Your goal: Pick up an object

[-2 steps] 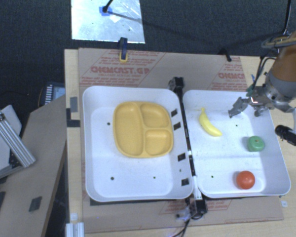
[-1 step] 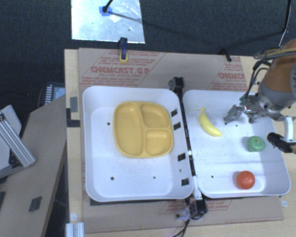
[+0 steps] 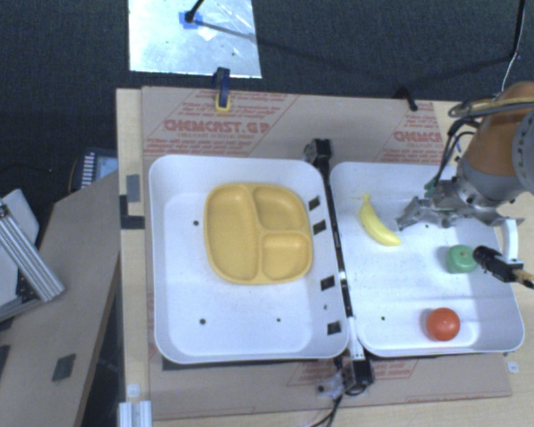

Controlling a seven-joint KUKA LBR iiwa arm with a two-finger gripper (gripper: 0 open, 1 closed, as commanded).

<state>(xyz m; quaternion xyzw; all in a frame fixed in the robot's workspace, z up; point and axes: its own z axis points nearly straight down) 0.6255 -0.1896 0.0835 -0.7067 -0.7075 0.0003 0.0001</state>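
A yellow banana [image 3: 376, 221] lies in the right bin [image 3: 400, 327], near its left side. My gripper [image 3: 427, 212] hangs low over the same bin, just right of the banana and apart from it. Below and to the right of the gripper sits a small green round object [image 3: 461, 258]. A red-orange ball [image 3: 442, 324] rests near the bin's front edge. Nothing shows held in the gripper. The grey arm with its orange band [image 3: 503, 145] reaches in from the right.
The left bin [image 3: 173, 318] holds a yellow divided plate [image 3: 256, 232]. A black divider strip [image 3: 331, 238] runs between the bins. Cables [image 3: 481, 109] loop off the wrist above the right bin's far corner.
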